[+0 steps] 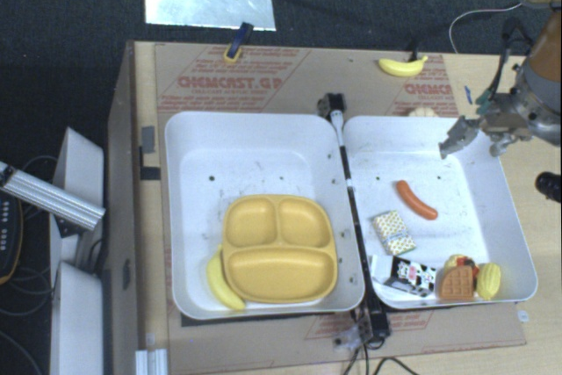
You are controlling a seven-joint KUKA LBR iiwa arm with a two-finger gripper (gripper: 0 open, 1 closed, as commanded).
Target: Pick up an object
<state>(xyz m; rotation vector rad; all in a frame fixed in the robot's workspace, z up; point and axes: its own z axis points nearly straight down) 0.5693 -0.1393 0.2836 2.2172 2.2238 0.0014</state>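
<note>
The right bin (pixel 492 189) holds an orange sausage (pixel 416 199) near its middle, a yellow-patterned packet (pixel 392 232) below it, and a black-and-white carton (pixel 413 276), a waffle piece (pixel 456 284) and a yellow lemon-like piece (pixel 488 279) along the front wall. My gripper (pixel 479 139) hangs over the bin's far right corner, up and to the right of the sausage. Its fingers (pixel 457 139) are spread apart with nothing between them.
The left bin (pixel 193 180) holds a yellow divided plate (pixel 279 247) with a banana (pixel 223 284) at its left edge. A second banana (pixel 402 65) lies on the cardboard behind the right bin. The arm comes in from the right edge.
</note>
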